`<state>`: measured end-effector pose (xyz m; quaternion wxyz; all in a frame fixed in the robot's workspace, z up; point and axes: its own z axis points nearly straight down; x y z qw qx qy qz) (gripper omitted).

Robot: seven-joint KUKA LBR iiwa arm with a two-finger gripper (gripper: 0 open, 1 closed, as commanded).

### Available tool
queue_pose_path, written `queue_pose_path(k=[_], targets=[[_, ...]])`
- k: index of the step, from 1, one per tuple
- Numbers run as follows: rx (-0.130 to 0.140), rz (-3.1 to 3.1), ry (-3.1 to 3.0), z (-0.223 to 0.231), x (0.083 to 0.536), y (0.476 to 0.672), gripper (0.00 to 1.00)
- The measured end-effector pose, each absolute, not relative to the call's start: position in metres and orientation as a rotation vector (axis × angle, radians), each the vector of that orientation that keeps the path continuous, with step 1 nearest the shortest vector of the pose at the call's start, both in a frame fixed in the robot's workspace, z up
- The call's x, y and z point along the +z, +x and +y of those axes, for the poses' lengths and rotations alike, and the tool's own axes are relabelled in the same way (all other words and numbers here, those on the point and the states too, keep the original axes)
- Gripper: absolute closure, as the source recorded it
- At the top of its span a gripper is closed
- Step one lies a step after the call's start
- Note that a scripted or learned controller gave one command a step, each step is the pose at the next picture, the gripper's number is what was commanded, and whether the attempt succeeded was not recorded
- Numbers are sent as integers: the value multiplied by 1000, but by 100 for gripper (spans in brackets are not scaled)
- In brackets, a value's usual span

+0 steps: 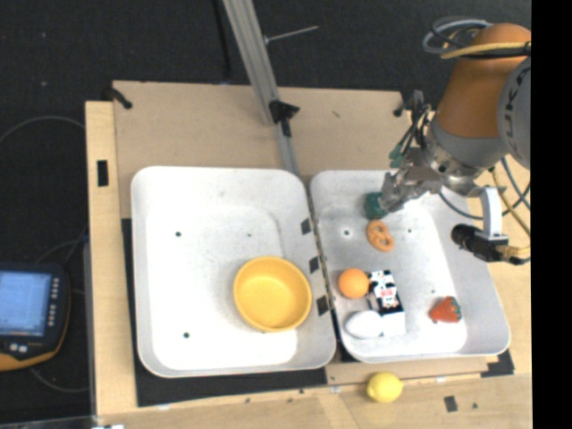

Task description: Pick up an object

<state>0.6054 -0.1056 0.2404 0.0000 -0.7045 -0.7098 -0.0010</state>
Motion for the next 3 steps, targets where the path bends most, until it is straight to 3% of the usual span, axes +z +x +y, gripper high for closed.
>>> queue_pose_path(k=[3], targets=[[-5, -2230, -2212, 38, 242, 628, 100]])
